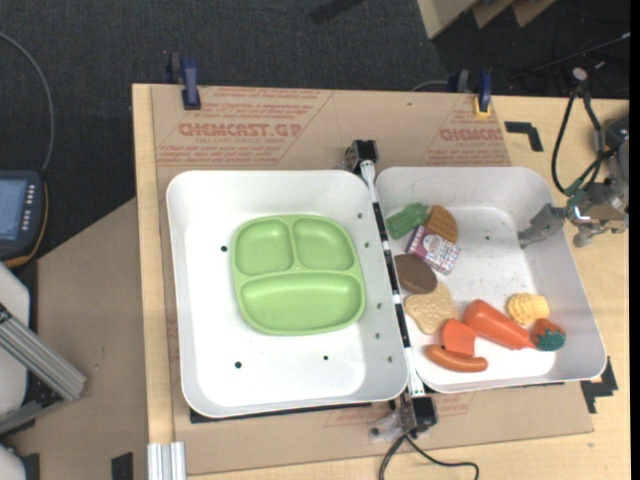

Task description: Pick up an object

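Gripper (545,223) hangs over the right bin's (500,193) far right rim (finger state unclear), toy food (470,313) below.

The brown-papered bench (250,133) carried 2 white bins, left bin (190,298) and right bin (575,308), touching side by side.

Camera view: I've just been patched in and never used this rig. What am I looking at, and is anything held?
One fixed camera looks down at a slant on a bench with two white bins. The left bin holds a green divided plate. The right bin holds toy food, including an orange carrot, a yellow corn piece and a pink packet. The robot arm enters from the right; its gripper sits over the right bin's far edge. Nothing is visibly held; whether it is open or shut is unclear.
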### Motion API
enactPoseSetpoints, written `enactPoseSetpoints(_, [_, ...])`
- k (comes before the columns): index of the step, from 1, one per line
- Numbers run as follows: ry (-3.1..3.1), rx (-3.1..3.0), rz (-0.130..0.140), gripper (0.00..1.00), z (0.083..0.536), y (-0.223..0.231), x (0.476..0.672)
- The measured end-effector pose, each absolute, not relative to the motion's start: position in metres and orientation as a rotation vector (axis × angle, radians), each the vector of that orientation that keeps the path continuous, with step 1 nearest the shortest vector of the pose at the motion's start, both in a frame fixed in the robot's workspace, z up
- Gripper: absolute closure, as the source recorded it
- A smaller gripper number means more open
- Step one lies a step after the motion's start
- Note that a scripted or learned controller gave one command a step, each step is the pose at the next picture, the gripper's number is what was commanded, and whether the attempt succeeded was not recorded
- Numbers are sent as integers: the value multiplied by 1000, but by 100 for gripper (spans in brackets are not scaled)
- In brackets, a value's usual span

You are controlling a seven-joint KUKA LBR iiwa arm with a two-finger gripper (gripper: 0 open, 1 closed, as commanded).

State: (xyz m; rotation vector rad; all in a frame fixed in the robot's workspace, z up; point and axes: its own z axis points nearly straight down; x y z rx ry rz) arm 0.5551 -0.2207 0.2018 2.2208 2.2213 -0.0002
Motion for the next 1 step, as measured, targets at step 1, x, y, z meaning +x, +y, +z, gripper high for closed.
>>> enactPoseSetpoints(1, [2239, 2207, 8, 0, 144, -94, 627])
